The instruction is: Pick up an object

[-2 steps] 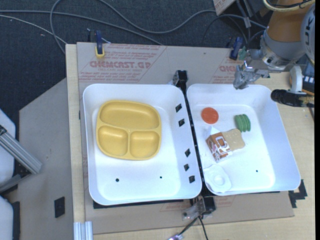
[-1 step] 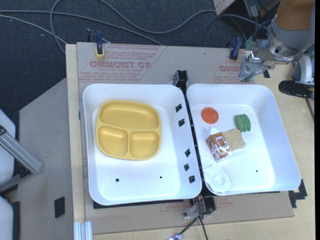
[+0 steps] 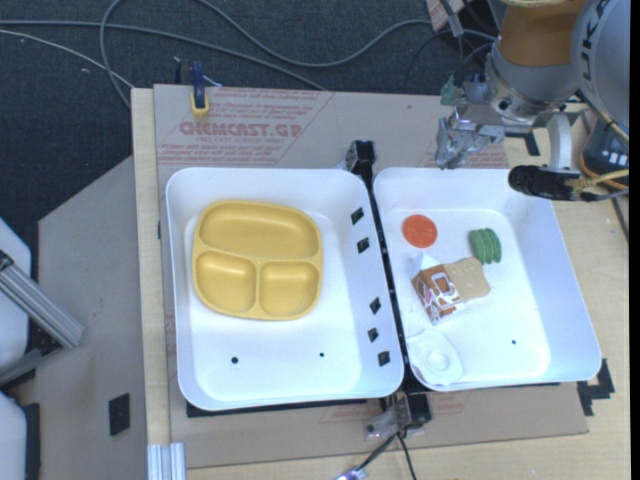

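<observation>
The right bin (image 3: 540,353) holds an orange round disc (image 3: 420,231), a small green object (image 3: 485,245), a tan and brown-white block (image 3: 451,288) and a white round lid (image 3: 437,359). My gripper (image 3: 458,151) hangs above the bin's far rim, up and to the right of the orange disc, with nothing visible between its fingers. The grey arm with its orange band (image 3: 545,28) reaches in from the upper right.
The left bin (image 3: 190,348) holds a yellow divided plate (image 3: 257,259). A black clip strip (image 3: 370,268) joins the two bins. Cables (image 3: 230,38) run across the dark floor behind the bench. A blue-yellow clamp (image 3: 199,86) sits at the board's far left corner.
</observation>
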`<action>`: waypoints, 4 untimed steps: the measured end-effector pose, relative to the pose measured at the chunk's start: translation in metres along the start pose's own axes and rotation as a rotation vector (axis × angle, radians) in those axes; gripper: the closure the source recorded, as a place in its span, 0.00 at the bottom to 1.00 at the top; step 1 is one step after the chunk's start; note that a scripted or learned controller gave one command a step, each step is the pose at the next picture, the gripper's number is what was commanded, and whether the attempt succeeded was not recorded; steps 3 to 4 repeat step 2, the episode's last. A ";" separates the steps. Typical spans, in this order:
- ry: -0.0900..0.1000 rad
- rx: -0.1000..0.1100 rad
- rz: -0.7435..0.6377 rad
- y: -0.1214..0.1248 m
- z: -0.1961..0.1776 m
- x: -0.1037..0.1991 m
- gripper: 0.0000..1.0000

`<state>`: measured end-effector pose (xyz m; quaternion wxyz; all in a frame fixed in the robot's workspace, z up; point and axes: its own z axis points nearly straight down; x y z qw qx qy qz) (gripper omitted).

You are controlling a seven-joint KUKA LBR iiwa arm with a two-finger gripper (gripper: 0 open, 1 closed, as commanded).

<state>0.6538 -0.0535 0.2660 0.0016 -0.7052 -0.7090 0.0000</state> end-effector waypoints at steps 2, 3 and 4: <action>-0.001 0.002 0.001 -0.014 0.017 0.109 1.00; -0.001 0.002 0.001 -0.014 0.017 0.109 1.00; -0.001 0.002 0.001 -0.014 0.017 0.109 1.00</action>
